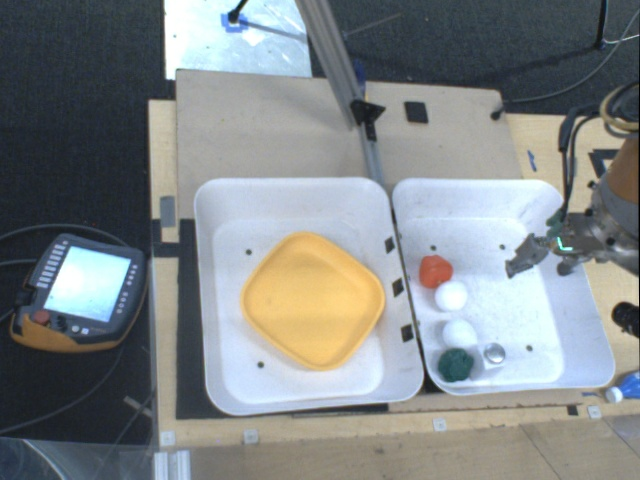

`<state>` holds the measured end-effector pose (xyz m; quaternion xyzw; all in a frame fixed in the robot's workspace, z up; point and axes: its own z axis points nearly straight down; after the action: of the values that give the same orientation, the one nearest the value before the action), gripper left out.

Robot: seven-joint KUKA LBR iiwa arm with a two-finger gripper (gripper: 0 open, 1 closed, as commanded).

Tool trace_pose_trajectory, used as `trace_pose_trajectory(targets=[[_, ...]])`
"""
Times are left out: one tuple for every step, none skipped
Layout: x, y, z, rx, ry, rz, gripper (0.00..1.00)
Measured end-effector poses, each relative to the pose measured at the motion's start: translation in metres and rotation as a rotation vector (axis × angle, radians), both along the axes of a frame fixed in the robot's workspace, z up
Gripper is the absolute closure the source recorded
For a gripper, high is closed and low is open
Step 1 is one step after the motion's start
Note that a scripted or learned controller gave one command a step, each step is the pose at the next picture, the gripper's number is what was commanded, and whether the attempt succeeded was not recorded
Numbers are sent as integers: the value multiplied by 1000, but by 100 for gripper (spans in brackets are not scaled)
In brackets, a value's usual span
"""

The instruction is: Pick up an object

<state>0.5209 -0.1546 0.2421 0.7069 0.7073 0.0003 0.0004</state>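
Note:
In the right bin (520, 203) lie a red ball (435, 270), two white balls (451, 296) (459, 332), a dark green lump (457, 364) and a small silver piece (494, 352), all along its left and front side. My gripper (542, 261) hangs over the right half of this bin, to the right of the red ball and apart from every object. Its two dark fingers stand apart, open, with nothing between them.
A large yellow square plate (313, 299) fills the middle of the left bin (225, 208). A slanted metal pole (335, 43) rises behind the bins. A teach pendant (80, 288) lies on the floor at the left.

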Motion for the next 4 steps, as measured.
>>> trace_pose_trajectory(targets=[[0,0,0,0,0,0,0],[0,-9,-47,0,4,-1,0],[-7,-7,-107,1,5,-1,0],[-7,-7,-154,1,4,-1,0]])
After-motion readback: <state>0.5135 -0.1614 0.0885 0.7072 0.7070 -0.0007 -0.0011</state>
